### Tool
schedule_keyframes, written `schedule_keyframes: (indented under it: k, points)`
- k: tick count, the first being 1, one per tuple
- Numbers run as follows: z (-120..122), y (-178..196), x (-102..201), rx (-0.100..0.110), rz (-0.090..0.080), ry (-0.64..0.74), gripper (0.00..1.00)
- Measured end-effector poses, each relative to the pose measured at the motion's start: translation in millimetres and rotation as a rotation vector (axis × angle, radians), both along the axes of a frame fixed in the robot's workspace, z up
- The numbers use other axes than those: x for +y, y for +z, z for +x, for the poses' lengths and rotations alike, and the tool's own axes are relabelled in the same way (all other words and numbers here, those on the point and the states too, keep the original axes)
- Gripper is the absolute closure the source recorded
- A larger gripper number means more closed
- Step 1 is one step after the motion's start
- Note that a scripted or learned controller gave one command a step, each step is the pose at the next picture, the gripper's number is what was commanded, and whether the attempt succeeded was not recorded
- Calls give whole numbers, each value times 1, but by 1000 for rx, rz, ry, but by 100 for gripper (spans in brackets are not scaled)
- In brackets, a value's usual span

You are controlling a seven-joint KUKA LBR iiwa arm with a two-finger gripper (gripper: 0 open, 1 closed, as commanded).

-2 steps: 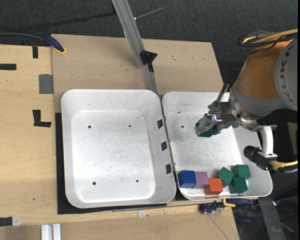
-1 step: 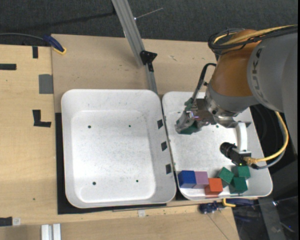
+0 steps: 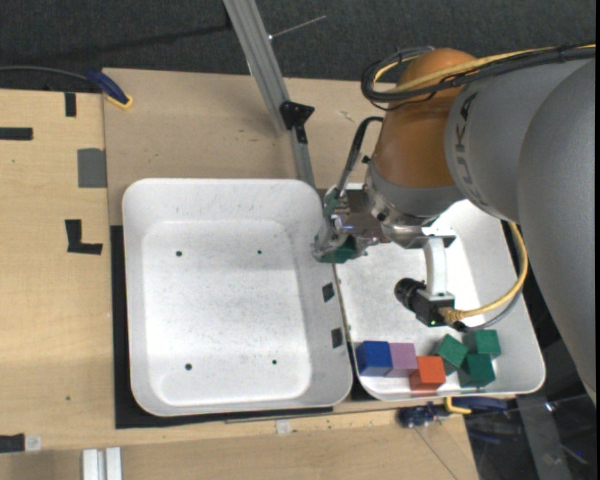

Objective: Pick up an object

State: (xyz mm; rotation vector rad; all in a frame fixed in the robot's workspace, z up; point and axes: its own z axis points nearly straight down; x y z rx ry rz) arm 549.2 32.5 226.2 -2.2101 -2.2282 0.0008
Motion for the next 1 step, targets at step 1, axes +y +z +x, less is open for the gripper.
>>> schedule_keyframes:
  k: [1]
  points:
    - [18,-8,50,0,-1,-1,100]
